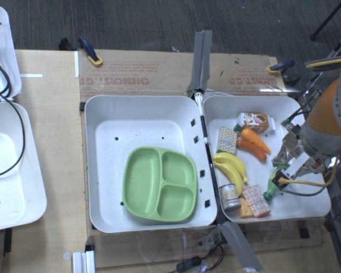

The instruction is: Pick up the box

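1. The right bin holds all the loose things. The left bin carries only a green divided plate.
2. The box, orange and white, lies at the far end of the right bin, close to its far wall. Its long axis runs roughly left to right.
3. Two carrots lie just on the near side of the box and seem to touch its near edge. A patterned packet sits to their left.
4. The gripper hangs over the right side of the right bin, just right of the carrots' tips. This view does not show whether it is open or closed, and nothing is seen held in it.
5. The relation that counts: the box lies far and to the left of the gripper, near it but clearly apart.
6. Judged from this, the reach to the box is not yet made. The next move calls for travel toward the far left, then a descent with the grip set across the box's short, near-to-far width.
7. The likely trouble is crowding, since the carrots press on the near side and the bin wall stands close on the far side.
8. A flat red-and-white carton lies at the near end beside a can and bananas. It could be mistaken for the target.
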`<state>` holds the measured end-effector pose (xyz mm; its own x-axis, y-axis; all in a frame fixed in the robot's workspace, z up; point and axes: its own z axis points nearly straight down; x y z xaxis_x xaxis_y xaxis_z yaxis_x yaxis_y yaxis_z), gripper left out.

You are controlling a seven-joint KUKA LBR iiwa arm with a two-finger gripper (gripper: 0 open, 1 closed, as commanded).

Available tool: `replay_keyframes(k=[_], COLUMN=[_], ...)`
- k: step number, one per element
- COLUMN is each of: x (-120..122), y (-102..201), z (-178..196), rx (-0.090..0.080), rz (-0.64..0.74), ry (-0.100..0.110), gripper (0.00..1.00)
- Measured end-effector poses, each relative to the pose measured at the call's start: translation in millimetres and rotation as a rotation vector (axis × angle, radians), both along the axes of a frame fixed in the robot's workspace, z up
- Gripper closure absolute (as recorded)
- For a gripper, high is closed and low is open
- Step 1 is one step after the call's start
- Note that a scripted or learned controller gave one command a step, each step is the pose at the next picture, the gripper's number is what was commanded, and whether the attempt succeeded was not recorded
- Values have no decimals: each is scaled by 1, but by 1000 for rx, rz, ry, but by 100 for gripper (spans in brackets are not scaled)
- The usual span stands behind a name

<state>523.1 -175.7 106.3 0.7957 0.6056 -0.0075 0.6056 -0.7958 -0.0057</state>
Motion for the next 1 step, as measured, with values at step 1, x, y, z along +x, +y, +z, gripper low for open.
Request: replay_keyframes(k=[1], x=[0], y=[0], z=[0], rx=[0], rz=[0], ry=[0], gripper=[0])
